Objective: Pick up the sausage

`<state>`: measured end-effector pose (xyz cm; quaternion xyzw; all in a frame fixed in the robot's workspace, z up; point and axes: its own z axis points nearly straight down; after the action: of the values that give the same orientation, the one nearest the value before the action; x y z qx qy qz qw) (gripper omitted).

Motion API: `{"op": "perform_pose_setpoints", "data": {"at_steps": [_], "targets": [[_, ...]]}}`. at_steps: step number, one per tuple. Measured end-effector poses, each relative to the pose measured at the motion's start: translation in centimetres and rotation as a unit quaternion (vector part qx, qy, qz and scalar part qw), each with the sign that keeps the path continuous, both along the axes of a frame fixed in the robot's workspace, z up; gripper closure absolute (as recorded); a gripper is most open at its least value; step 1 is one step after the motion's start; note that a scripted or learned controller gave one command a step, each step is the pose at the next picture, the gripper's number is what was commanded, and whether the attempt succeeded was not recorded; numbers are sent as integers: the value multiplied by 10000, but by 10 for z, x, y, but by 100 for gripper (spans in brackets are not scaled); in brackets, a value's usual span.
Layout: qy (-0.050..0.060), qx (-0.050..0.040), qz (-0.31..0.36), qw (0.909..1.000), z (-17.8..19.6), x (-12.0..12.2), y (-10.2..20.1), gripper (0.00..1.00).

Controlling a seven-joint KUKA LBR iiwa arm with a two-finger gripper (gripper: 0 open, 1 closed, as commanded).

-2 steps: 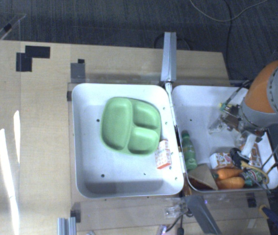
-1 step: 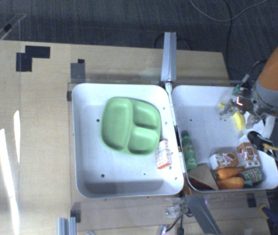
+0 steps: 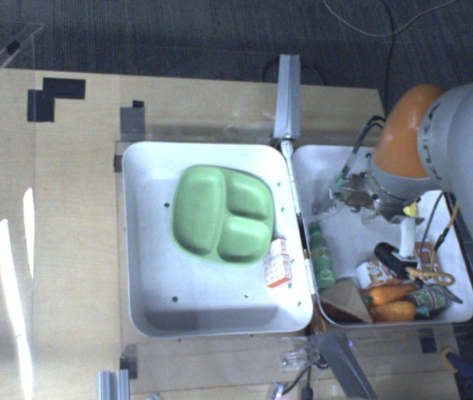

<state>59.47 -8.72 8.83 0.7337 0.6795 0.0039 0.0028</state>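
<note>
Camera view: smooth orange sausage (image 3: pixel 392 311)

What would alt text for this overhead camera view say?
A grey robot arm reaches from the right over the right white bin, which holds a jumble of toy food and a green bottle. The left bin holds a green divided plate.

Green tray (image 3: pixel 222 212) in left bin (image 3: pixel 149 307)

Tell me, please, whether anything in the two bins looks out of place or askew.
A small red-and-white carton leans tilted against the left bin's right wall beside the green tray. The other small items sit heaped in the right bin's near corner.
</note>
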Motion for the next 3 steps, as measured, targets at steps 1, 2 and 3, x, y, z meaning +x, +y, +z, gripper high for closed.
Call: {"op": "perform_pose_setpoints", "data": {"at_steps": [1, 2, 3], "targets": [[-1, -15, -370, 9993, 0, -33, -54, 0], [-11, -14, -157, 9999, 0, -59, -91, 0], [-26, -18, -10, 10000, 1, -103, -79, 0]]}}
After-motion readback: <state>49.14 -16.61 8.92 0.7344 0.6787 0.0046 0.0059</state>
